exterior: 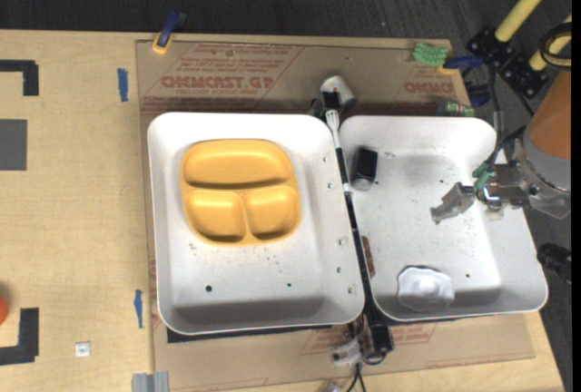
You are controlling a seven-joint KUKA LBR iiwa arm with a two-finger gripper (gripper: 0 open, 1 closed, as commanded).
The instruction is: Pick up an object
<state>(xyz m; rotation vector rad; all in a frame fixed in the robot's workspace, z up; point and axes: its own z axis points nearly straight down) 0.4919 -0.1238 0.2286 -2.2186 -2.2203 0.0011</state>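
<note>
We saw the yellow divided tray filling much of the left bin, stiff, broad and probably too wide to take except by a rim. In the right bin, a white crumpled object near the front wall looked soft and light, best pinched across its middle, while a small black object sat by the left wall. The gripper hung over the right bin's middle, its fingers spread somewhat with nothing between them.
</note>
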